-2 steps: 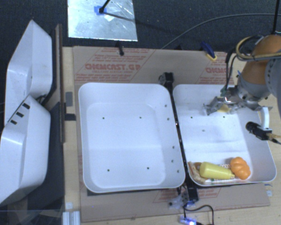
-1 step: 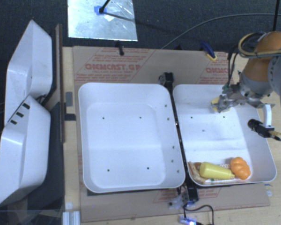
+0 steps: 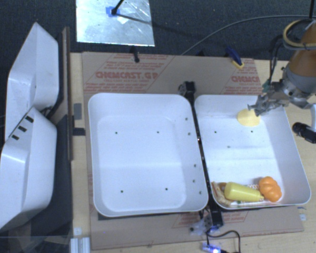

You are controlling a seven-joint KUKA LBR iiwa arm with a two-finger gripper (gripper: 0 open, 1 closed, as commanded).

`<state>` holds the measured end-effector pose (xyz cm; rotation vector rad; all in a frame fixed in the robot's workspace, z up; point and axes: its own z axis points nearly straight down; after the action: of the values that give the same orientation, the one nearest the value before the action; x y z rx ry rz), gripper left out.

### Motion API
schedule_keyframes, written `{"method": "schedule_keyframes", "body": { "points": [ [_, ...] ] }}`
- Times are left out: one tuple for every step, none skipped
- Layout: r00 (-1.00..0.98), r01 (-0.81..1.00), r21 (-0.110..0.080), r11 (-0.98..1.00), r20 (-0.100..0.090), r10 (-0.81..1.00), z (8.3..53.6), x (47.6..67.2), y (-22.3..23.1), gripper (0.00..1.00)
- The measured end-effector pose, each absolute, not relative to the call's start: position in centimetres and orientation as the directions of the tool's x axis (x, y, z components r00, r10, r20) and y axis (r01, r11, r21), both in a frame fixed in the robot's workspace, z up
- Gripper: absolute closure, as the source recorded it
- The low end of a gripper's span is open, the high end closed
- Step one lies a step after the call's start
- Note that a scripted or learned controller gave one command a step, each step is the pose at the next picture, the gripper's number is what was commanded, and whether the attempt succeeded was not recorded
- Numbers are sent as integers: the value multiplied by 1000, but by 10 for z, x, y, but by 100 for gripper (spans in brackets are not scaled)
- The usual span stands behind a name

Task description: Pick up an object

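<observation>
A pale yellow round object (image 3: 248,118) lies in the far part of the right bin (image 3: 284,141). My gripper (image 3: 261,108) hangs at that object's upper right edge, right over it. Along the right bin's near wall lie a yellow cone-shaped piece (image 3: 242,192), an orange pumpkin-like piece (image 3: 270,188) and a tan flat piece (image 3: 219,193) under them.
The left bin (image 3: 142,152) sits beside the right one, with a black clamp (image 3: 189,87) at the far end of their shared edge. White covers (image 3: 26,136) stand at the far left. A metal sheet (image 3: 115,15) lies beyond the bench.
</observation>
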<state>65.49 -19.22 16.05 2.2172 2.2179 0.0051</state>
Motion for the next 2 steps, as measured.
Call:
{"method": "schedule_keyframes", "body": {
  "points": [
    [-2, 1000, 6, 2, -1, 1000, 219, 656, -183, 100],
    [-1, 1000, 5, 1, -1, 1000, 272, 657, -183, 100]
  ]
}}
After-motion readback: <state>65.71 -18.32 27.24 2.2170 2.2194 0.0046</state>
